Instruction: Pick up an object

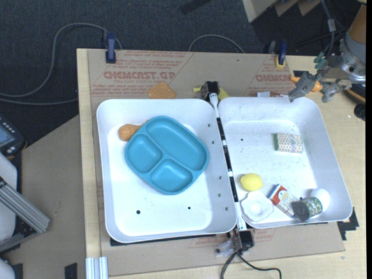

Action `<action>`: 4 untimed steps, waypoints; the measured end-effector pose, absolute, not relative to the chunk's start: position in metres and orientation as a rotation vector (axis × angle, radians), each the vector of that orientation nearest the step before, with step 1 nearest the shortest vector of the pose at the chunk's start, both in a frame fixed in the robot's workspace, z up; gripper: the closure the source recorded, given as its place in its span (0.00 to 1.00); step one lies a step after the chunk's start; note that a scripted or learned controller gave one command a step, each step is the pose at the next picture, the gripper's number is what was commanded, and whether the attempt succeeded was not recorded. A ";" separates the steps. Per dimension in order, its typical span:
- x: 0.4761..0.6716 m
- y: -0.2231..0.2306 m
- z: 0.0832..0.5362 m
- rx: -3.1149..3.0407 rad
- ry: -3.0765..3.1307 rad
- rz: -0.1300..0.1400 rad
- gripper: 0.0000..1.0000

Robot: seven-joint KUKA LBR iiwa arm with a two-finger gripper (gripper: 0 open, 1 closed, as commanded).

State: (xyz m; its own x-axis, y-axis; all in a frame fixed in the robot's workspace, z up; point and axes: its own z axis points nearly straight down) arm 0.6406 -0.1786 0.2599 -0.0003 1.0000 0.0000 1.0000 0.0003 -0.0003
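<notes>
A small can [310, 207] lies far below the spread, empty fingers [314, 85], which hover above the right bin's [325, 133] top corner; best descend squarely over one isolated object.

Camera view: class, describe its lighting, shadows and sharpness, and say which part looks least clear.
Camera view: even, soft light; the blue tray casts only a faint shadow on the left bin; the white bins look bright but not blown out; least clear is the hand at the upper right, small and slightly blurred.
</notes>
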 end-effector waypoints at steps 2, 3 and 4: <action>0.613 -0.179 0.090 -2.229 -2.235 -0.001 0.00; 0.618 -0.175 0.104 -2.228 -2.237 -0.022 1.00; 0.617 -0.176 0.103 -2.228 -2.235 -0.020 0.00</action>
